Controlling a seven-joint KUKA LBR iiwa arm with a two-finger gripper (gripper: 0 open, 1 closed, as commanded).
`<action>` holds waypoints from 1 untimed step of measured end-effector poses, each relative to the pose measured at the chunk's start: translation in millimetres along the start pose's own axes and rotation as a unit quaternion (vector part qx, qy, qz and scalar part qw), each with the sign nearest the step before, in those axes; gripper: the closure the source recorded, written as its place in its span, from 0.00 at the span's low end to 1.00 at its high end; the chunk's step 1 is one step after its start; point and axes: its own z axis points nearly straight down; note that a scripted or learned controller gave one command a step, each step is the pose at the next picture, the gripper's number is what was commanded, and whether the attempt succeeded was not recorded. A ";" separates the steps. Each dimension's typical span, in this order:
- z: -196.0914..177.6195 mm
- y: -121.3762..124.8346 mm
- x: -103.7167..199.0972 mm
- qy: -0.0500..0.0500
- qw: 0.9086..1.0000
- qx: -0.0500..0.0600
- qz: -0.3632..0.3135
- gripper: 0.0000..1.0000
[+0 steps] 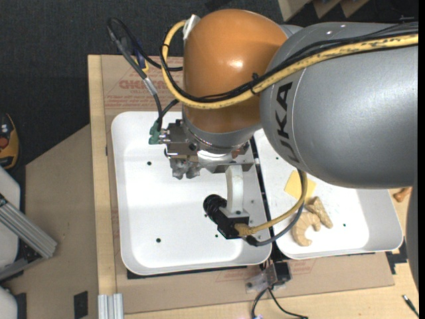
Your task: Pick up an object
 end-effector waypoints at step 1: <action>-211.6 -14.0 -0.5 0.008 1.000 -0.015 -0.002 1.00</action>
